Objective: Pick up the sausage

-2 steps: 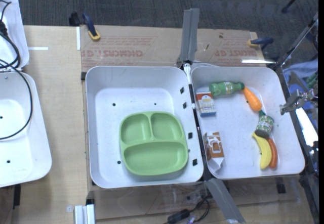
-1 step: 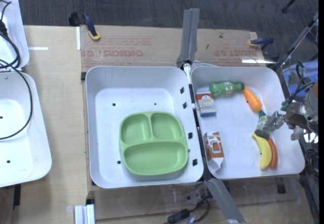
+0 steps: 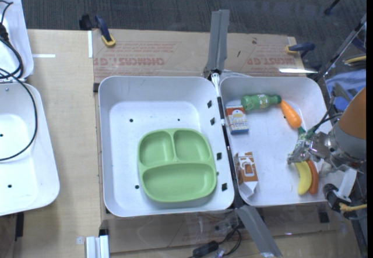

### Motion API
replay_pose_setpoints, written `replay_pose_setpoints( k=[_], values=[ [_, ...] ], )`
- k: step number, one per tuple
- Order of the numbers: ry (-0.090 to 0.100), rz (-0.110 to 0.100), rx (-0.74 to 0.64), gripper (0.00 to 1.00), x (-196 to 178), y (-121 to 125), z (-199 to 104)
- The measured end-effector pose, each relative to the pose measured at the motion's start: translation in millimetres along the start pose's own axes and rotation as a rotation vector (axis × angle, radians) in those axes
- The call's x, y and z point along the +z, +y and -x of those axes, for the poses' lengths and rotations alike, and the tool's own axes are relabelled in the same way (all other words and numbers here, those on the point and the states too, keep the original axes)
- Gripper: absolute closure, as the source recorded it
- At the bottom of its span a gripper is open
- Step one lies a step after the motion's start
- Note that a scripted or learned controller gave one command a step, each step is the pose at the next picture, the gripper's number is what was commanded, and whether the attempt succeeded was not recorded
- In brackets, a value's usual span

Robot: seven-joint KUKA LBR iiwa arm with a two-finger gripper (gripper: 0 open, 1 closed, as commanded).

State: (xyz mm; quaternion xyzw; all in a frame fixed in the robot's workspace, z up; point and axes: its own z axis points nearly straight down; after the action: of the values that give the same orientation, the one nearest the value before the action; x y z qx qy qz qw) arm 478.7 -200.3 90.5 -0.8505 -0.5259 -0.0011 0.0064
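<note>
Sausage (image 3: 314,176): lying in right bin (image 3: 265,190), touching the banana (image 3: 303,177).
Gripper (image 3: 301,152): just above the sausage's upper end; jaw state, cannot tell.

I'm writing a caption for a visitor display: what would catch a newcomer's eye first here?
First the green divided plate, alone in the left bin. Then the right bin, with a green bottle and a carrot near its far wall. At its right edge the gripper hovers just above a banana and a reddish sausage lying side by side.
</note>
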Motion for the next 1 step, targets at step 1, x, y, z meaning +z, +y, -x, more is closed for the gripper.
replay_pose_setpoints(
  k=[1],
  values=[
    [0.005, -0.006, -0.007, 0.0, 0.1, 1.8, 3.4]
  ],
)
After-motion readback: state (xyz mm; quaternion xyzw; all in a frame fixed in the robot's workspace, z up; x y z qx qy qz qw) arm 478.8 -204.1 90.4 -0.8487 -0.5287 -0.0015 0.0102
